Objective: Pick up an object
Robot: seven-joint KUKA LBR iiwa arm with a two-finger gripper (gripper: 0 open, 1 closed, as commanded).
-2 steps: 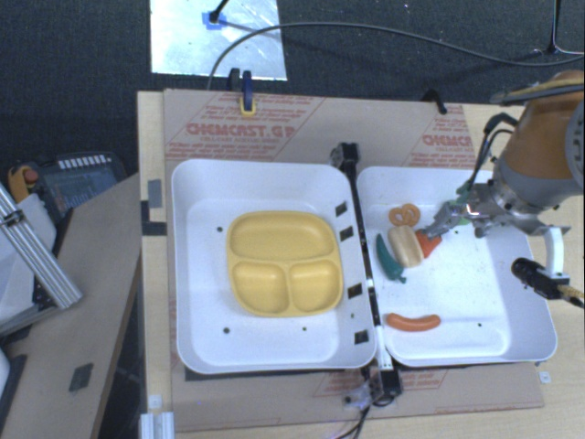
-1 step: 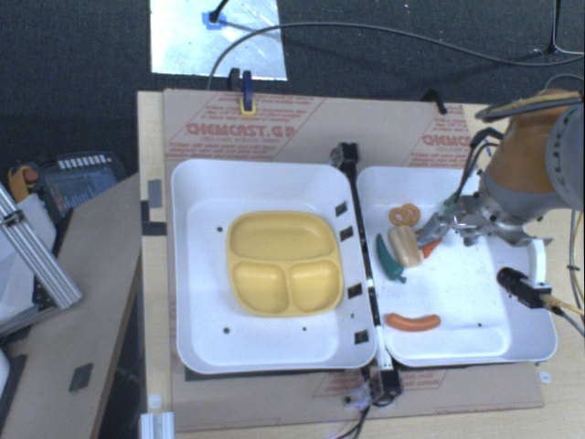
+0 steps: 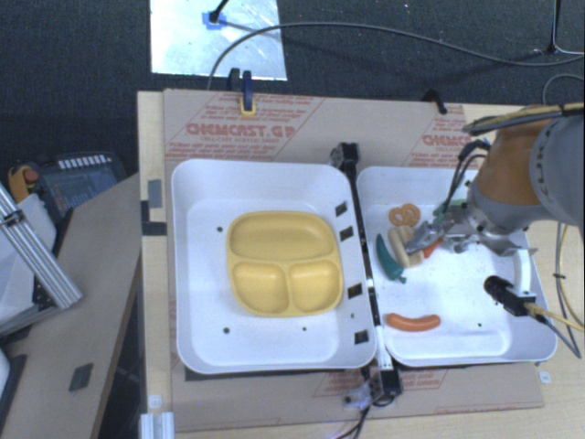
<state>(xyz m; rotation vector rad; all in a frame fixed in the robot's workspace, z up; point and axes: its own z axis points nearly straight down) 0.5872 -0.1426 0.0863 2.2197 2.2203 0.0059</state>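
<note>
1. Bun (image 3: 400, 244) lies in the right bin (image 3: 457, 337), touching a green piece (image 3: 390, 258), below a pretzel (image 3: 404, 215).
2. Gripper (image 3: 424, 240) sits at its edge; finger state cannot be told.
3. Risk: crowding neighbours may deflect the grasp.

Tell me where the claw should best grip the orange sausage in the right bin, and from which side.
Probably grip the sausage at its middle, coming from straight above, with the fingers across its short width. It lies flat and alone on the right bin floor, long axis left to right, so both long sides are free.
</note>
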